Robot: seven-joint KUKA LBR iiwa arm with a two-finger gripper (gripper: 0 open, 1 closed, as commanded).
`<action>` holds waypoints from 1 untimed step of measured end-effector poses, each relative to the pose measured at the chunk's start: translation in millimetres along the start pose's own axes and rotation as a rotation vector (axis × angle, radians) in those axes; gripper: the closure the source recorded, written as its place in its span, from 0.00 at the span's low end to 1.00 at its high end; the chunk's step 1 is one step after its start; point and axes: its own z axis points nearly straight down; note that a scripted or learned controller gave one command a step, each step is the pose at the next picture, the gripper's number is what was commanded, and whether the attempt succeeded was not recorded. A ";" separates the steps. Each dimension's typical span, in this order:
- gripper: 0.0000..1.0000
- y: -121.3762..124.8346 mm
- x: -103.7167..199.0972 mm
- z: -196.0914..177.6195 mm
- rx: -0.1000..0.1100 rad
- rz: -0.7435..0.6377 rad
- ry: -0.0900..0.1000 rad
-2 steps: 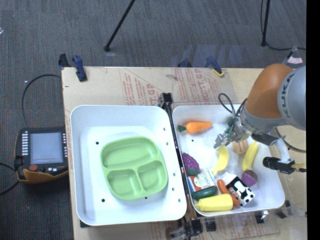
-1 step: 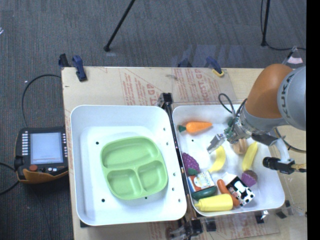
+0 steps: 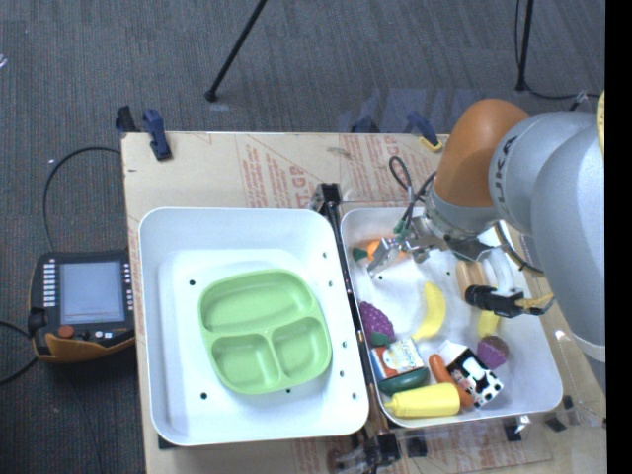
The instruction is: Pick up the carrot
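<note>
The carrot [image 3: 369,249] is a small orange piece with a green end, lying in the right bin [image 3: 549,383] near its back left corner. My gripper [image 3: 388,256] is down in that bin right beside the carrot, touching or nearly touching its right side. The grey arm with its orange band reaches in from the right above the bin's back edge. The gripper body hides the part of the carrot closest to it.
The right bin also holds a banana [image 3: 432,309], purple grapes [image 3: 375,321], a small food box [image 3: 398,356], a yellow corn-like piece [image 3: 427,400], a plum [image 3: 493,350] and other toys. A green divided plate [image 3: 265,329] lies in the left bin [image 3: 168,255].
</note>
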 end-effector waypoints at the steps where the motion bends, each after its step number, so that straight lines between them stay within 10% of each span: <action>1: 0.00 -5.1 -15.4 2.9 0.002 0.353 -0.003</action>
